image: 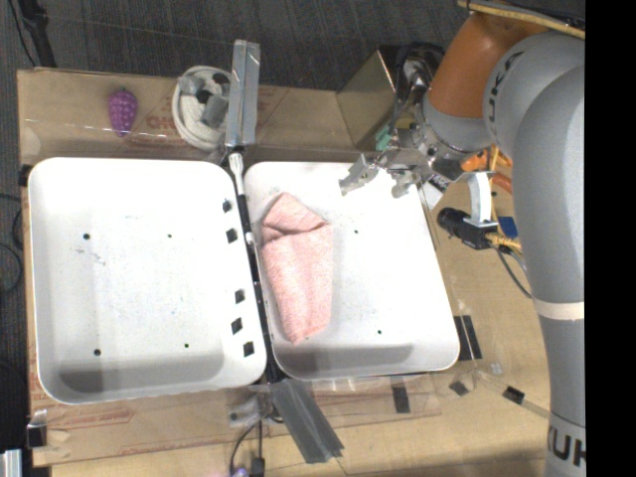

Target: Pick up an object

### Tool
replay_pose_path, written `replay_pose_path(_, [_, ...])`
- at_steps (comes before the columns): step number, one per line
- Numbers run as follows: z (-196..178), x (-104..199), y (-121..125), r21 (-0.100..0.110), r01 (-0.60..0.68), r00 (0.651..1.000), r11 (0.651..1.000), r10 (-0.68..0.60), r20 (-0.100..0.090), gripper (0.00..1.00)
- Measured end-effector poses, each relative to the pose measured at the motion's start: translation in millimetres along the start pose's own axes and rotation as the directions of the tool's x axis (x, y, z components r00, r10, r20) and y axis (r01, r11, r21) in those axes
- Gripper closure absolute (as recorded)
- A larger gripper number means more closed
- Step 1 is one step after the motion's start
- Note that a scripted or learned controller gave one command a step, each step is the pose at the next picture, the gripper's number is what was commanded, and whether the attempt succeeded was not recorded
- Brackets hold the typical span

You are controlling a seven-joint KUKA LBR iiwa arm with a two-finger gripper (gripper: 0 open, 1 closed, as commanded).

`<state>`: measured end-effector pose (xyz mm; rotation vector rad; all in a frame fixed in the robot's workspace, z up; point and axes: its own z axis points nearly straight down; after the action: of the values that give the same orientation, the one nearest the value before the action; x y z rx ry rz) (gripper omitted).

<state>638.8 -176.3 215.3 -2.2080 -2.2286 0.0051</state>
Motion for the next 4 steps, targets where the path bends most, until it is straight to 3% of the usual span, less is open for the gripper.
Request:
replay_pose_path(1, [123.8, 72.9, 19.3, -0.002, 0.017, 1.0, 1.0, -0.017, 0.001, 0.0])
replay_pose_path(2, [113.8, 74.3, 19.5, 0.0, 0.023, 1.0, 1.0, -0.023, 0.0, 1.0])
replay_pose_path(3, [113.8, 74.4, 19.5, 0.0, 0.023, 1.0, 1.0, -0.023, 0.0, 0.0])
replay_pose_path(4, [124.7, 72.3, -3.0, 0.0, 0.069, 0.998, 0.998, -0.069, 0.0, 0.0])
